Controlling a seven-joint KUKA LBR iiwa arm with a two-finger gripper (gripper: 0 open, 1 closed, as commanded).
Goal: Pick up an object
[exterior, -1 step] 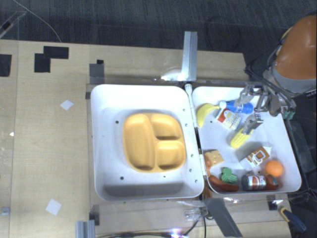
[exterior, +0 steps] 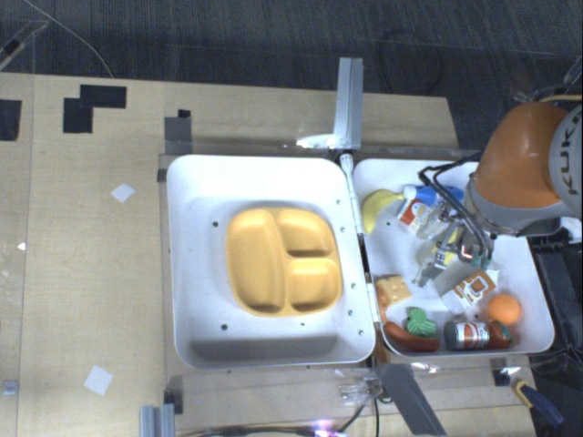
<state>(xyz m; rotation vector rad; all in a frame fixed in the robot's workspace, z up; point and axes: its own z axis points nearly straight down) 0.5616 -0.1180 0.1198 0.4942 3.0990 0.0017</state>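
Nearest you, along the front wall of the right bin [exterior: 543, 335], you have a row of small things: a red sausage-shaped piece [exterior: 408, 337] at the left, a green toy [exterior: 420, 320] resting just behind it, a dark bottle with a red label [exterior: 474, 335] lying on its side, and an orange ball [exterior: 504, 309] at the right end. Just behind them sit a pale yellow wedge like cheese [exterior: 393, 290] near the bin's left wall and a small white-and-orange carton [exterior: 473, 289], tilted.

To your left, the left bin [exterior: 191, 244] holds one thing — a yellow divided tray [exterior: 282, 259], lying flat in the middle, with one long compartment and two smaller ones.

Further back in the right bin, the hand [exterior: 444, 253] hangs over the bin's middle, amid cables; you cannot tell from here whether it is spread or closed, or whether anything is in it. Behind it lie a yellow rounded object [exterior: 380, 208] and a small packet with blue and red parts [exterior: 417, 209], close together near the back wall.

The arm's orange band [exterior: 515, 157] bulges in from the right. The bins rest on a light wooden tabletop [exterior: 82, 271].
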